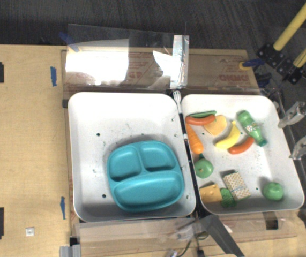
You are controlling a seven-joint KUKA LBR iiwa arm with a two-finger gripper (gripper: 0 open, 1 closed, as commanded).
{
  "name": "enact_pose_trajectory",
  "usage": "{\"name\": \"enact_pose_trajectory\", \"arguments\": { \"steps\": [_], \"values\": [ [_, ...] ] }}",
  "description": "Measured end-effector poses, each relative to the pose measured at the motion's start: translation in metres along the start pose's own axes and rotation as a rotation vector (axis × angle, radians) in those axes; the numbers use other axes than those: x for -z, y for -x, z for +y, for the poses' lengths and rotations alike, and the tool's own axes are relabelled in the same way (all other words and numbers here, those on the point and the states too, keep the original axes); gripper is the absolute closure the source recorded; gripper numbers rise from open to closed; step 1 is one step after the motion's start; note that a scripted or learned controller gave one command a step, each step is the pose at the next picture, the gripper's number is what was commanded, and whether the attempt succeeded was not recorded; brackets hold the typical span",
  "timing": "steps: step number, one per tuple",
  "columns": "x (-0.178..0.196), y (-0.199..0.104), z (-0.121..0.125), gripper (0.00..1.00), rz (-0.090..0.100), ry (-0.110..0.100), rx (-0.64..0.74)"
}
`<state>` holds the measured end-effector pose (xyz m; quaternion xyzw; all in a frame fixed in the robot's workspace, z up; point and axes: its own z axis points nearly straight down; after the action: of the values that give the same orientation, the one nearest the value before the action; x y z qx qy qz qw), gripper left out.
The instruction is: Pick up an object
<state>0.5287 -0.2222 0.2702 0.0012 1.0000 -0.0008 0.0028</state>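
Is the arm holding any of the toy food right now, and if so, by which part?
Cannot be told. The toy food, such as the banana and the green apple, lies loose in the right bin; the teal plate sits in the left bin.

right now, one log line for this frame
stage: pre-grasp | left bin: teal tray | right bin: toy food, banana | held: nothing seen
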Motion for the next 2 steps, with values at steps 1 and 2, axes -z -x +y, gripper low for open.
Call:
{"name": "enact_pose_trajectory", "arguments": {
  "steps": [1,2],
  "values": [
    [-0.133,0.007,0.001,0.0,0.01,0.005,0.021],
    [-0.181,0.005,0.069,0.0,-0.003,0.001,0.34]
  ]
}}
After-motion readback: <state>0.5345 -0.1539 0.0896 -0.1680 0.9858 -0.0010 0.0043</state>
